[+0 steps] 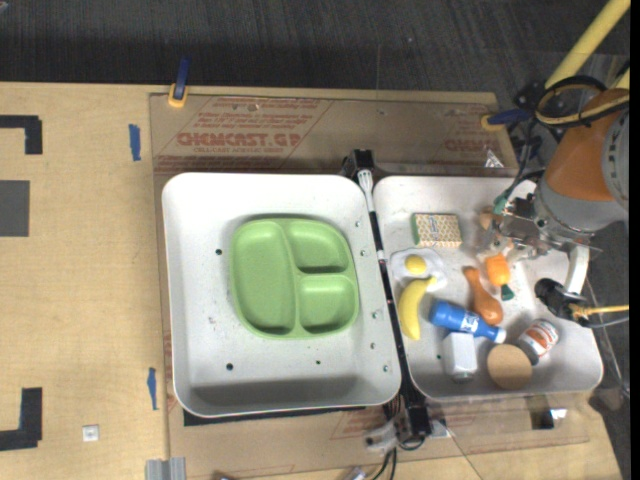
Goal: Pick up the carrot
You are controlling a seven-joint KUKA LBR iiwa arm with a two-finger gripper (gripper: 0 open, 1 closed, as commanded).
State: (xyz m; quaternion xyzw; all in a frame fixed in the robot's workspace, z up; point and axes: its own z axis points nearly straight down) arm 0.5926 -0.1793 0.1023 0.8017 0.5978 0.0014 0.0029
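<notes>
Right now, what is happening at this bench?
A grey robot arm reaches in from the right over the right bin, which holds toy foods. Its gripper hangs above the small orange carrot; whether it grips the carrot is unclear. The left bin holds a green divided plate.

the right bin (590, 368) was crowded: a banana (413, 306), a blue bottle (466, 321), a round brown block (510, 365) and a small can (541, 338) hemmed in the carrot (483, 296), leaving narrow gaps. the left bin (200, 268) held a green plate (295, 275), with open floor around it.
</notes>
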